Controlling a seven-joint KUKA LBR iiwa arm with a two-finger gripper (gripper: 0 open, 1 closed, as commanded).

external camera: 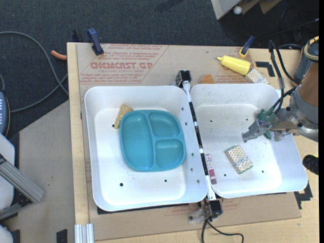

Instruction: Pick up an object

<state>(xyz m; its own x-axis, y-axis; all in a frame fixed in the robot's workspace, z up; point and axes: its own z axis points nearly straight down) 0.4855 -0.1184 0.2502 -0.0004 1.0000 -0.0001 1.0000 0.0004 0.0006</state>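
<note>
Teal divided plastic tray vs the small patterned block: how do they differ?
The teal divided plastic tray lies in the left white bin; the small patterned block lies in the right white bin. The tray is far larger. The tray is one plain colour, the block speckled. Both lie flat, untouched.

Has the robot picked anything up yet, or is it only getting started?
Nothing looks lifted yet. The hand is low in the right bin, just above the small patterned packet, which lies on the bin floor, apart from it. Gripping and lifting the packet are left.
</note>
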